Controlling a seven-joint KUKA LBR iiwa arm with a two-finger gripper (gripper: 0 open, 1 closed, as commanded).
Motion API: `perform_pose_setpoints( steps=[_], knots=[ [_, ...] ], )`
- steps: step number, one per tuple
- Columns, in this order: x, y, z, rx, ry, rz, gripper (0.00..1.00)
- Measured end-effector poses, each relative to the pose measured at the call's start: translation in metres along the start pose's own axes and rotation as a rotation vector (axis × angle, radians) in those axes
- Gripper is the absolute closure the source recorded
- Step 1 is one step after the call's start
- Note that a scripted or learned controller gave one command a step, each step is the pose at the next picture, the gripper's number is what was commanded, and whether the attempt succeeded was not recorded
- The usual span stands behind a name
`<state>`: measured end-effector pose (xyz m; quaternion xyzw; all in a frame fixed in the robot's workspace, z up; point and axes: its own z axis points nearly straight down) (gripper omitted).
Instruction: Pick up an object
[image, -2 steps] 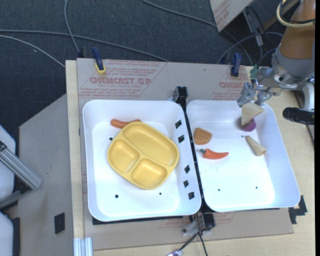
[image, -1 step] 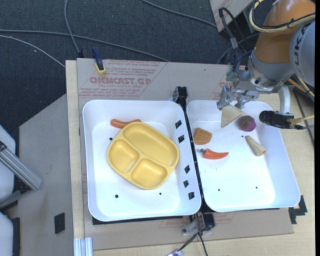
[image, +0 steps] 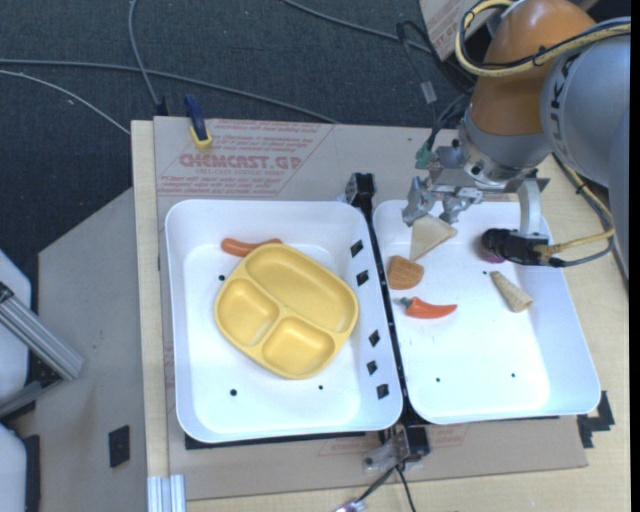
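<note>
Gripper (image: 437, 207) low over right bin (image: 520, 385), far left corner, just above cream wedge (image: 431, 238); finger state: cannot tell. Brown disc (image: 404, 272), red pepper (image: 431, 309), cone (image: 511, 291) nearby. Yellow tray (image: 286, 310), orange carrot (image: 243, 245) in left bin (image: 195, 350).

Glossy white plastic is seen in both bins (image: 190, 330); the yellow tray (image: 287, 310) looks smooth, matt plastic.
</note>
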<state>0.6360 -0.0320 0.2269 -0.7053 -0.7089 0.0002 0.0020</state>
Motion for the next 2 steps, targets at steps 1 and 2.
perform_pose_setpoints(
  steps=[1,2],
  knots=[
    [0.054,-0.007,0.009,0.000,-0.001,0.001,1.00],
    [0.105,-0.023,-0.005,-0.001,0.000,-0.001,1.00]
  ],
)
